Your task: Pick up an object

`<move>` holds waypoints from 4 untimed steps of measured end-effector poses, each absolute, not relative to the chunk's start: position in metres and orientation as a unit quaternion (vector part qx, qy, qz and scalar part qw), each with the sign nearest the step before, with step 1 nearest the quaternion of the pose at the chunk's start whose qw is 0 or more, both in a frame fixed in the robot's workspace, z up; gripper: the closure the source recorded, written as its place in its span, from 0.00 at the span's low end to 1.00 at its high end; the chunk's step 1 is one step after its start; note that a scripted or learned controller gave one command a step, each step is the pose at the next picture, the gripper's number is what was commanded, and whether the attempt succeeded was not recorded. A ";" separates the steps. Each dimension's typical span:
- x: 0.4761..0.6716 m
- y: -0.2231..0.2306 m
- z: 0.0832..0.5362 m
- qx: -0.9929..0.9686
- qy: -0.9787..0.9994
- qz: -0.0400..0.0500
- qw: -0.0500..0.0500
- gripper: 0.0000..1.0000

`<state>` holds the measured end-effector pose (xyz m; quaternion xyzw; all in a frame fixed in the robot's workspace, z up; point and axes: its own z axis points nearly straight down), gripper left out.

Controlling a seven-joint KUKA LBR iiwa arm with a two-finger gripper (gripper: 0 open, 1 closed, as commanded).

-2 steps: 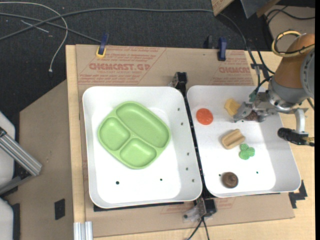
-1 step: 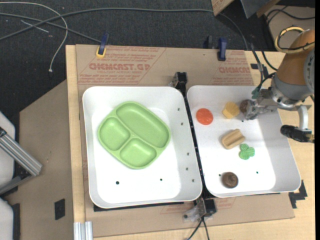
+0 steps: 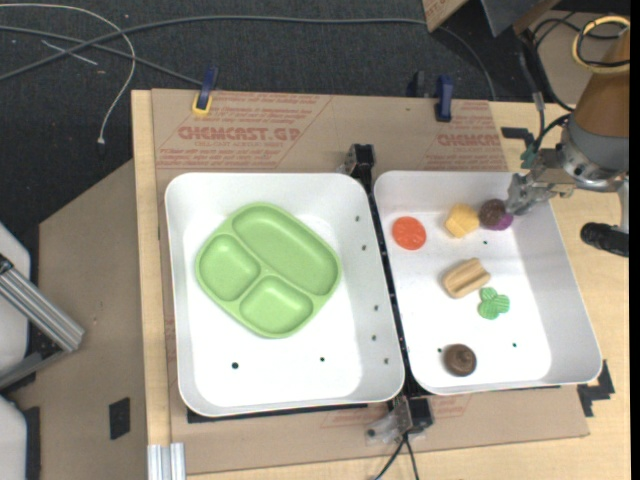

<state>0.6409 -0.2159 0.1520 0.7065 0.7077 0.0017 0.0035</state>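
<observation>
With the gripper (image 3: 520, 200) touching the purple piece (image 3: 495, 215), jaws' opening unclear, centre before closing.

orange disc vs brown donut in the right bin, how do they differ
The orange disc is flat, solid and bright; the brown donut is dark and thicker, with a dimple at its centre. The orange disc lies near the bin's far left corner, the brown donut near its front edge. Both are small, round and untouched.
</observation>
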 end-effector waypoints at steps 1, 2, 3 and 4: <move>0.643 -0.206 0.211 0.706 0.708 0.002 0.004 1.00; 0.650 -0.214 0.267 0.706 0.708 0.002 0.004 1.00; 0.652 -0.214 0.293 0.706 0.708 0.001 0.003 1.00; 0.645 -0.164 0.294 0.705 0.709 0.001 -0.001 1.00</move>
